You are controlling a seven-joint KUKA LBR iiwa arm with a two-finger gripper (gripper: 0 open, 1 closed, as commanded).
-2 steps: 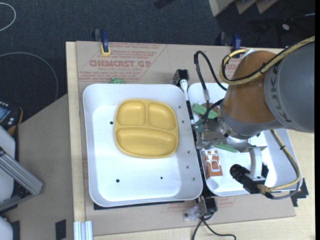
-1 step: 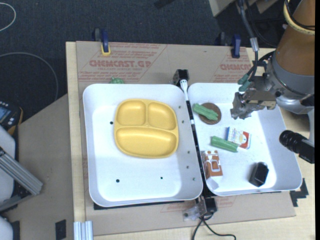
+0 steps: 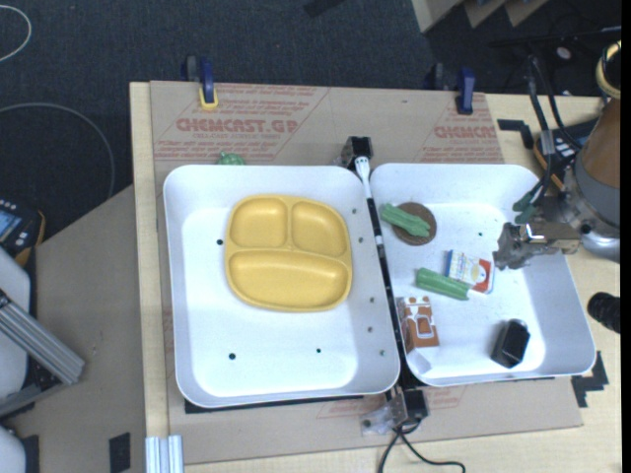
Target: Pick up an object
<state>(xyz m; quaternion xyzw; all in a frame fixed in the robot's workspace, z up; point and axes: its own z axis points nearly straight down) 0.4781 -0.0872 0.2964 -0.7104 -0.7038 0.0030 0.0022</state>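
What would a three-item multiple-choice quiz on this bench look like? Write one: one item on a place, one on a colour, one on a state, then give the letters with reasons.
1. Where does the divided plate lie?
A. in the left bin
B. in the right bin
C. on the bare bench

2. What colour is that plate?
A. blue
B. yellow
C. red

3. How does the hand stand relative to the small black object?
A. pressed down on it
B. lifting it clear of the bin
C. apart from it, nearer the right bin's right rim

Answers:
1. A, since the plate sits inside the left bin's white walls.
2. B, since its three compartments are all yellow.
3. C, since bare white bin floor shows between the hand and the black object, which lies in the bin's near part.
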